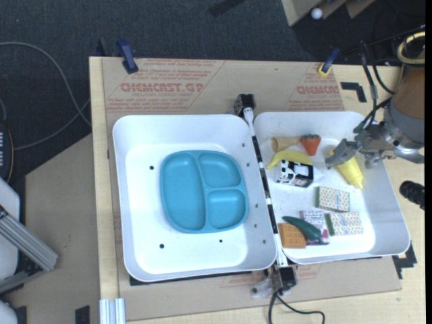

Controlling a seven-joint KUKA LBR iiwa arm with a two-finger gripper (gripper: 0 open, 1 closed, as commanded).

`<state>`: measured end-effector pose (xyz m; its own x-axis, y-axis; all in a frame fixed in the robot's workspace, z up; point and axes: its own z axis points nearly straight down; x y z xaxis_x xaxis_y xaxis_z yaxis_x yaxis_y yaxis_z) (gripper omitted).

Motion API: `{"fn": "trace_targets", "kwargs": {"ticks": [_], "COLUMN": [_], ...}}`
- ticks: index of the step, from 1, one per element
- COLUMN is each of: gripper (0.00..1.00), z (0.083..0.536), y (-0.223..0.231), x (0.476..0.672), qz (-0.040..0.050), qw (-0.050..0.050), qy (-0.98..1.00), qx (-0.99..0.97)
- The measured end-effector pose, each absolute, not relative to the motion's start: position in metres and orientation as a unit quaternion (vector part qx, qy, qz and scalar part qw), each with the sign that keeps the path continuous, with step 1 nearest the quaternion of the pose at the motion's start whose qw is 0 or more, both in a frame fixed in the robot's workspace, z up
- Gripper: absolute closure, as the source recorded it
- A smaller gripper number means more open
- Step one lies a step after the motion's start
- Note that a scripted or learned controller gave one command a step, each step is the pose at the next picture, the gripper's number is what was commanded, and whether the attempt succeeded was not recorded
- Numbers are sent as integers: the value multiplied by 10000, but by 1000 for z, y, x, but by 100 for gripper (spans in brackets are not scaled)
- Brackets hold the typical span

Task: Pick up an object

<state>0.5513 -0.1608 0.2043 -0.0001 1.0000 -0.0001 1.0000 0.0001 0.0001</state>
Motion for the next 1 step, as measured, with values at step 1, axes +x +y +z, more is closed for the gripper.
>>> {"fn": "trace_targets", "kwargs": {"ticks": [1], "gripper": [0], "z": [103], "y": [-179], "x": [588], "qz": [54], "qw": [70], "qy": [7071], "qx": [7071]}}
